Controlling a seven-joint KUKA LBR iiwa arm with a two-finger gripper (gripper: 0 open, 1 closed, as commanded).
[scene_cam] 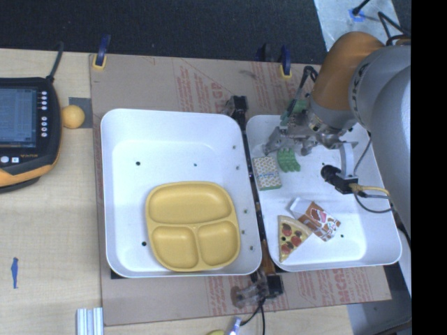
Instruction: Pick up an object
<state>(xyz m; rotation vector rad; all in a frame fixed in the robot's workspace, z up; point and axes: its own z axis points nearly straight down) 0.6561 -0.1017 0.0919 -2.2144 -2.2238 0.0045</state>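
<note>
Gripper [286, 147] low over far-left part of right bin [377, 257], fingers spread either side of green block [288, 160]; looks like block sits between them, but grip can't be confirmed from this angle. Patterned pad [266, 172] just beside, near bin's left wall. Pizza slice [291, 236] and bacon-print card [321, 220] toward front of same bin. Yellow divided tray [192, 225] in left bin [119, 138]. Teach pendant [24, 131] and yellow ball [72, 116] at bench's left.
</note>
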